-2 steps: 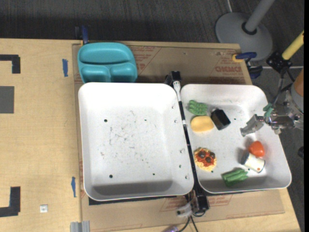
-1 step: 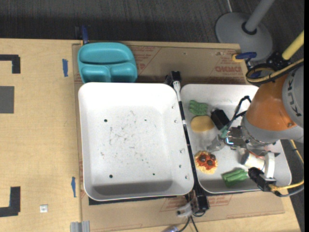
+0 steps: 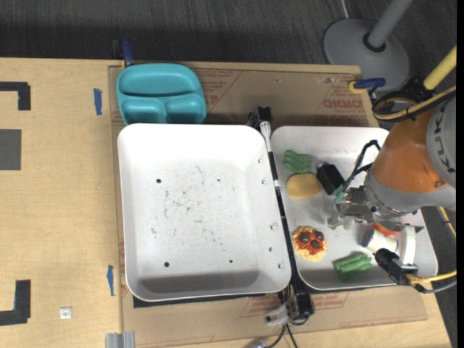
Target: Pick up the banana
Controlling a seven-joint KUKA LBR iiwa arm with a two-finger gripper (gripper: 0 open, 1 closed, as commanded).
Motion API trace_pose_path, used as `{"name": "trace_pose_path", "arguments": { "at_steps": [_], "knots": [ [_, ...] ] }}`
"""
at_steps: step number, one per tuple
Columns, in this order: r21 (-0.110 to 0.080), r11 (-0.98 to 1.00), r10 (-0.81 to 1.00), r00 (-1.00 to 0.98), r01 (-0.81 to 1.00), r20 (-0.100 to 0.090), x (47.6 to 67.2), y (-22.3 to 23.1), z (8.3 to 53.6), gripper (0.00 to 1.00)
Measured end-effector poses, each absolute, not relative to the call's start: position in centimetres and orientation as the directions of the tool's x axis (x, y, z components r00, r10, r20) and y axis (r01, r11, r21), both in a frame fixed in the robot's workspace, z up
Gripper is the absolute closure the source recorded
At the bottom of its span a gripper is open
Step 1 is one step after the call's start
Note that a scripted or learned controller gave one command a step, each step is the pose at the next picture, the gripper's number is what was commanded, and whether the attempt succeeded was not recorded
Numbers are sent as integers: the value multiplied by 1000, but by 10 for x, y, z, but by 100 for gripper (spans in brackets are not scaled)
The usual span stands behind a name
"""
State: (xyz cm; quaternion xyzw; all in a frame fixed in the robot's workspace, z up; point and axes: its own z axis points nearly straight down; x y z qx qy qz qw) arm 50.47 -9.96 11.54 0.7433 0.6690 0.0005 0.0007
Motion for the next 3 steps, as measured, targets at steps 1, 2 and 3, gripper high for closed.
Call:
{"name": "trace_pose_path", "arguments": {
  "at_steps": [1,2,3],
  "knots": [
    [4,-105,994,105,994,-1,505,-100,125,100],
    [6,-105,994,105,994,-2,506,-99,135,100],
    [9,-105,994,105,994,-2,507,-99,145,100]
  ]
}}
